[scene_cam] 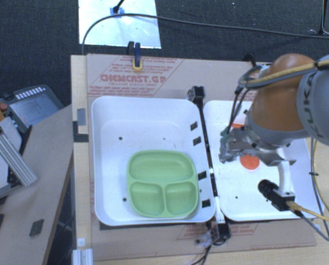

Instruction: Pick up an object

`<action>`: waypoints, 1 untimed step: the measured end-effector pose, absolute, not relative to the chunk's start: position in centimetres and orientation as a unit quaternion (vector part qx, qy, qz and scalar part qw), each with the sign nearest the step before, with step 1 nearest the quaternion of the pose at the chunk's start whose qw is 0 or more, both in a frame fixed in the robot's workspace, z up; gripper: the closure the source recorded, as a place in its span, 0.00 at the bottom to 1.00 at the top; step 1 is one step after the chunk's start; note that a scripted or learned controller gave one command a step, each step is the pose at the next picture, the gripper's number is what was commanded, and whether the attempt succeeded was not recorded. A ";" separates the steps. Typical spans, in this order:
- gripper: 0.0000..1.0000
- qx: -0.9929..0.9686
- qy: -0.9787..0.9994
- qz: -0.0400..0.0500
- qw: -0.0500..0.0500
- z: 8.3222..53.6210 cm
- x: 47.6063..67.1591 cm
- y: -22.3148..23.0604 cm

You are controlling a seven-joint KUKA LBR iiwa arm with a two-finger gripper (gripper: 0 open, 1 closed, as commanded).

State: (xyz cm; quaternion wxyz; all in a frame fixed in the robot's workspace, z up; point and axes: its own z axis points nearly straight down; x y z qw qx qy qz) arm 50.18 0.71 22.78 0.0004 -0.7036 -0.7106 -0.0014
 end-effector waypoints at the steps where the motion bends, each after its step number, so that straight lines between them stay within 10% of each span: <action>1: 1.00 -0.704 -0.711 -0.001 0.000 21.7 50.6 6.1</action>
